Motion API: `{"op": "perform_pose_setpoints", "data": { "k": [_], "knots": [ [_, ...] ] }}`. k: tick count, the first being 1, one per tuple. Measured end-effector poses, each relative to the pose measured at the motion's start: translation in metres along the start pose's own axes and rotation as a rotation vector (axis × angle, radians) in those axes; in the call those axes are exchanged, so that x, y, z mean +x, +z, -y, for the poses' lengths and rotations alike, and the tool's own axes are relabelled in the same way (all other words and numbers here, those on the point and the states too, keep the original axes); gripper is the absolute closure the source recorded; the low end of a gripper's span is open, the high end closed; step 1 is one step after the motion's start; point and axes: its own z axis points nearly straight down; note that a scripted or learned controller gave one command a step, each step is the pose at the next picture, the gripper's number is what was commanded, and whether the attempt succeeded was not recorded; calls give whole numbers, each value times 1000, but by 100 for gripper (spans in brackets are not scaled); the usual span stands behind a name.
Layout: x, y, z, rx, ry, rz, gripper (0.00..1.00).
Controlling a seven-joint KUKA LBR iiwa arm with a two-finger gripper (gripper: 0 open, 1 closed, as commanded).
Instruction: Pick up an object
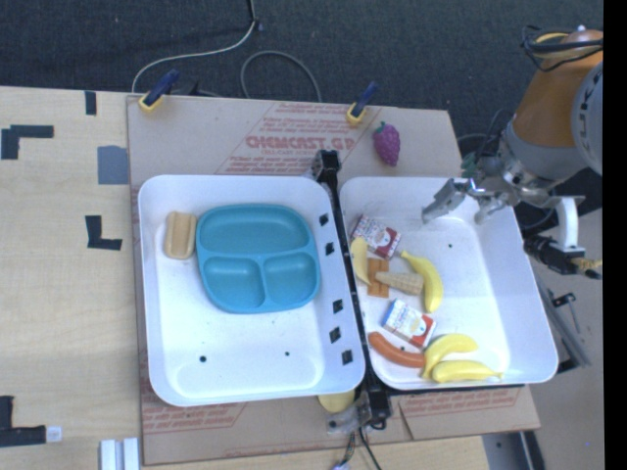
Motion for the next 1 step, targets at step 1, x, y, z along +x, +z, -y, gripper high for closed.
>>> {"op": "perform_pose_setpoints", "data": {
  "k": [1],
  "knots": [
    [6,116,54,21,2,-6,0]
  ]
}}
